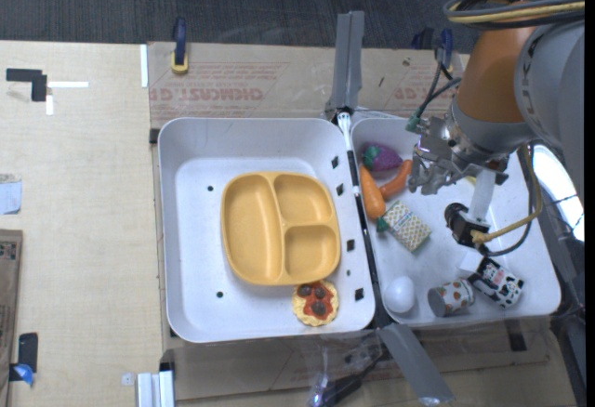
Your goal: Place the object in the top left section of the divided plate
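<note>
Plywood bench (74,210) carries two white bins (177,238) before dark carpet. Left bin holds the yellow divided plate (279,227), a toy pizza (315,302) touching its near rim. Gripper (429,175) hangs over the right bin beside the carrot (372,194); its state is unclear under the wrist.

Divided plate (279,229) sits in the left bin (186,238), pizza (315,302) just beside it; toys crowd the right bin (530,294).
</note>
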Robot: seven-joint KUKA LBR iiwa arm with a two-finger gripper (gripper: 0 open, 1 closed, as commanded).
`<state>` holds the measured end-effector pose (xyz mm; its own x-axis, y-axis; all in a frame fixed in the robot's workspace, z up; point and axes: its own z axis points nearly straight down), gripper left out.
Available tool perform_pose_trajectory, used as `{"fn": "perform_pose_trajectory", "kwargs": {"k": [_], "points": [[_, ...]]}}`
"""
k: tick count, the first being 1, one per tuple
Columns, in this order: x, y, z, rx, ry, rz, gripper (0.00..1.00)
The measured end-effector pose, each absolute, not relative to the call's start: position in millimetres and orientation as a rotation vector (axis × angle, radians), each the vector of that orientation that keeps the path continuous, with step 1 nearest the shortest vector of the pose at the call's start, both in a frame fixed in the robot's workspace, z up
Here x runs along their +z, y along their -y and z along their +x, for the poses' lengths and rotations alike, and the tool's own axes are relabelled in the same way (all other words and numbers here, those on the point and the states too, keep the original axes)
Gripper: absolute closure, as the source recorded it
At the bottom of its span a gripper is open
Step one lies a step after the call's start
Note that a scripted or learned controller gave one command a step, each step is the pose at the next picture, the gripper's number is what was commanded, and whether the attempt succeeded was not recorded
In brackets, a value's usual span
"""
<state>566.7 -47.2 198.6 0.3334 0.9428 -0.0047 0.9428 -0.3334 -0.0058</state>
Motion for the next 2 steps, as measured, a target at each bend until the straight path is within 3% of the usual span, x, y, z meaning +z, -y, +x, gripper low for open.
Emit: {"fn": "perform_pose_trajectory", "kwargs": {"k": [1, 2], "points": [[254.9, 93.5, 623.7, 0.006, 1.283, -2.868, 1.00], [440.6, 161.3, 569.0, 0.006, 1.709, -2.637, 1.00]]}}
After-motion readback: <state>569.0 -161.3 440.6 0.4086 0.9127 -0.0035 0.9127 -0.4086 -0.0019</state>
